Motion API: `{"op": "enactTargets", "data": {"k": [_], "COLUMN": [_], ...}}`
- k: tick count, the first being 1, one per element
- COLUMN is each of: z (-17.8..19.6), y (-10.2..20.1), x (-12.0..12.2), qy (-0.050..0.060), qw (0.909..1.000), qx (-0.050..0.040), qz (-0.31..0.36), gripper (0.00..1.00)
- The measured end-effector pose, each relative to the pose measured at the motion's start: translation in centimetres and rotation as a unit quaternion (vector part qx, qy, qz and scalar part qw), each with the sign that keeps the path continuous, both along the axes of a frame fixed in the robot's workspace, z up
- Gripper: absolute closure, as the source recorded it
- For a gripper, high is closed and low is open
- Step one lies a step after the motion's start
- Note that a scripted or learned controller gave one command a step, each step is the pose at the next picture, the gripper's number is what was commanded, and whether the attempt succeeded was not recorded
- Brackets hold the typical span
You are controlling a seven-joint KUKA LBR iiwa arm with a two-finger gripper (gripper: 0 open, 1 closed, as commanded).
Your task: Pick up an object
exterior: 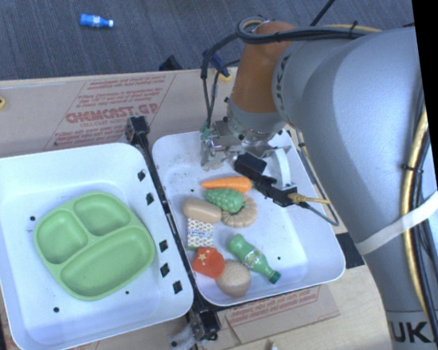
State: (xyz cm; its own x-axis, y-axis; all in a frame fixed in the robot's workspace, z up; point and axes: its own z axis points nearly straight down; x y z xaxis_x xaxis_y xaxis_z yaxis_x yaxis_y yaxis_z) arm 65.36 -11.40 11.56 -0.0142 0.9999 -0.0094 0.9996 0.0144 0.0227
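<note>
The right bin holds several toy foods. An orange carrot lies beside a green bumpy piece and a round tan cookie. To their left are a tan bread roll and a small patterned box. Nearer the front sit a red fruit, a round tan ball and a green bottle. My gripper hangs low over the bin's far left part, just behind the carrot, with nothing visibly in it.
The left bin carries a green divided plate. The arm's grey body and orange band cover the right bin's far right side. Black clips line the seam between the bins. A blue object lies on the floor beyond.
</note>
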Motion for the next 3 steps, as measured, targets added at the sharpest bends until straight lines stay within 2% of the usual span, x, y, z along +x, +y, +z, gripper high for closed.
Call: {"op": "enactTargets", "data": {"k": [1, 2, 3], "z": [0.0, -2.5, -1.4], "y": [0.0, -2.0, -2.0], "x": [0.0, -4.0, -4.0], "qy": [0.0, 0.015, 0.015], "qw": [1.0, 0.9999, 0.9999], "qx": [0.0001, 0.0043, 0.0043], "qz": [0.0, -0.004, -0.002], "gripper": [0.0, 0.0, 1.0]}}
